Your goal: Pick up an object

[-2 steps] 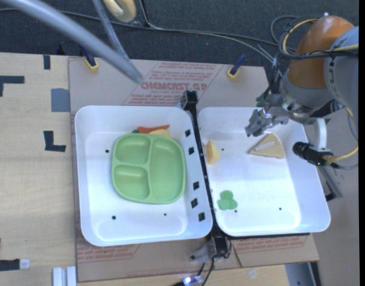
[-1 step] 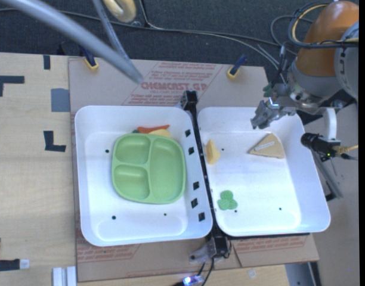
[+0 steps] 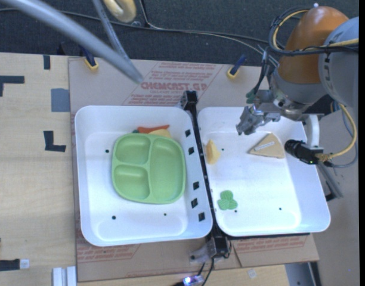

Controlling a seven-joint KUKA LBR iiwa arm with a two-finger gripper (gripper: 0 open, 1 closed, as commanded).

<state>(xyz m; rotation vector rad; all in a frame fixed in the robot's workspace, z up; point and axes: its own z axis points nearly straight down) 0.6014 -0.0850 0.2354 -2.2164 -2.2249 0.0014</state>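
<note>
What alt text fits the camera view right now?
The gripper hovers over the right bin, near a tan wedge, a yellow piece and a green item. The left bin holds a green divided plate.

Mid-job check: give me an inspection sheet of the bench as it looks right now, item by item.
Surface: bench with cardboard sheet under two white bins, left bin and right bin, side by side.
Job's things: right bin holds a sandwich wedge, a small yellow piece by the divider and a small green piece. Left bin holds a green divided plate with orange and yellow bits at its far edge.
Clutter: black tape marks on the bench.
Grippers: gripper over the right bin's far side, nothing seen between its fingers.
Cables: cables at the arm's wrist.
Surroundings: dark floor behind the bench.
</note>
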